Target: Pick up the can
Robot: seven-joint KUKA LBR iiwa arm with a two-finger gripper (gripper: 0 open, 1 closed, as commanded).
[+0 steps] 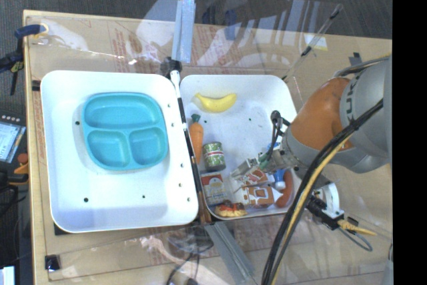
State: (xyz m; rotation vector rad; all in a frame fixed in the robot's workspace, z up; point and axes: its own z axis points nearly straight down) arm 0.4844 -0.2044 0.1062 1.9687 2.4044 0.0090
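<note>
Can point(214, 155): small, green-labelled, silver-topped, upright in the right bin point(248, 91), beside the carrot point(197, 135) at its left wall. Open floor lies far-right. Gripper point(257, 163) near clutter; finger state cannot be determined.

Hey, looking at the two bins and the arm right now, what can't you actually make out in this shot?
- Tool: in the camera view, the arm's wrist and cables cover much of it, so whether it is open or shut is unclear.
- Can: label too small to read.
- Items at the right bin's near edge, by the hot dog: crowded, partly under the tool, hard to identify.
- Arm: cut off by the view's right side.
</note>
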